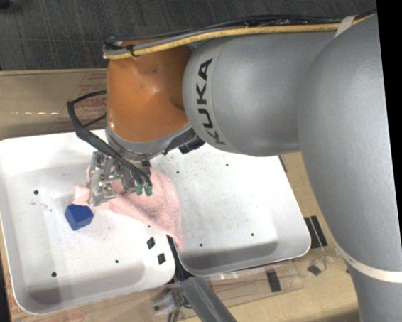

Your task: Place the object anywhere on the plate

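Arm's in from the right, big grey KUKA body w/ the orange band over the seam between the two bins, gripper (107,184) low over the left bin (28,282), near its right-hand side. Can't tell the state of the hand from this angle; metalwork and cables crowd the tip, so no call on whether it has hold of anything. Under and beside it lies a pink cloth (152,205), rumpled, draped from the left bin across the divider toward the right bin (267,246). Just left of the gripper, apart from it, sits a small blue block (79,216) on the white floor, near the cloth's edge, poss. touching it, hard to say. No plate I can pick out, so the target spot is unclear. If the block's the object: looks stiff, light, flat-sided, prob. easy to pinch across two opposite faces, though it sits slightly skewed so the approach needs squaring up. If it's the cloth: soft, limp, will sag and drag; best pinched at a raised fold, not a flat part. Risk either way: snagging cloth while going for the block.
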`<state>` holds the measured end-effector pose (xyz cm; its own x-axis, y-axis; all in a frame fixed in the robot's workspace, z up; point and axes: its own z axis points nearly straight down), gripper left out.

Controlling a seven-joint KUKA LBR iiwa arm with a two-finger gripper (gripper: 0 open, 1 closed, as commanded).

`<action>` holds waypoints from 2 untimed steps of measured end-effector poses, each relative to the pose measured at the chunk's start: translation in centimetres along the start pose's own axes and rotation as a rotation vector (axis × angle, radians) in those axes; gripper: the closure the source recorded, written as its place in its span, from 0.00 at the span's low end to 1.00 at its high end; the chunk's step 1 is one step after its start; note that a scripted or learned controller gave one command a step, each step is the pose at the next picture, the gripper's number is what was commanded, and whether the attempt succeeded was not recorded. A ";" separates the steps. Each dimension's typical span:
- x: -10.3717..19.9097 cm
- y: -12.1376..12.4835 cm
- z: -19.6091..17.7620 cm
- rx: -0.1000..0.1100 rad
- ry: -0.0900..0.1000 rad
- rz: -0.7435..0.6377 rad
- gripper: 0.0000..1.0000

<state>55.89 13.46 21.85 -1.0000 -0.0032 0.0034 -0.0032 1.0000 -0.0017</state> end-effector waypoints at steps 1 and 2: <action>1.5 4.8 -1.0 -0.001 -0.005 -0.006 1.00; 1.5 4.8 -1.0 -0.001 -0.005 -0.006 0.00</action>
